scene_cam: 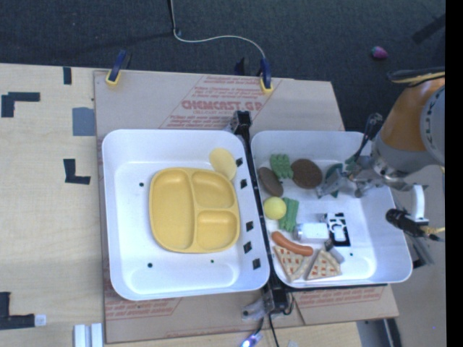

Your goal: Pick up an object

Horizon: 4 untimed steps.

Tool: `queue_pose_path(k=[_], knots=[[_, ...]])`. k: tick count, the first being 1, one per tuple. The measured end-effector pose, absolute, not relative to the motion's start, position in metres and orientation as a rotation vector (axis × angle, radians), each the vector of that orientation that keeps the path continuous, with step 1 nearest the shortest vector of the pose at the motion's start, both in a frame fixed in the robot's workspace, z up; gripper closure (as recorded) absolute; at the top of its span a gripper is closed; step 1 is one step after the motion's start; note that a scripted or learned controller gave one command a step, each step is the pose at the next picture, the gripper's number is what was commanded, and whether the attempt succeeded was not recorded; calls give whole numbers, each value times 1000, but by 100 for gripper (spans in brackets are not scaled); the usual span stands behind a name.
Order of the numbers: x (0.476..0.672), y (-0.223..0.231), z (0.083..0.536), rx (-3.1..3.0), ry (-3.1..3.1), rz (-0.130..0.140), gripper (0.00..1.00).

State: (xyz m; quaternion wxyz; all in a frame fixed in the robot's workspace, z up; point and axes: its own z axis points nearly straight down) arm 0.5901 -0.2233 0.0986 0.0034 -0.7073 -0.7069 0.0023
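Camera view: I am reaching in from the right; my gripper is hanging low over the right bin, near its upper right. Whether my fingers are apart or closed, I cannot tell; nothing is showing between them.

Objects are crowding the bin's left half: brown patty just beside my gripper, green piece, dark oval, lemon, sausage, two waffle wedges, a white block.

Left bin is holding a yellow tray and a pale yellow piece touching its top edge.

Bins are sitting on cardboard clamped to a wooden bench; dark carpet is lying beyond.
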Motion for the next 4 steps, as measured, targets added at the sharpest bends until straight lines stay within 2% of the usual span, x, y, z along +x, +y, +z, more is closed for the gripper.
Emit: queue_pose_path(k=[1, 2, 3, 4], knots=[[668, -223, 85, -2216, -2223, -1, 0], [627, -224, 175, -2224, -2222, -2, 0], [629, -223, 82, -2219, -2223, 3, 0], [632, -222, 97, -2221, -2226, -6, 100]])
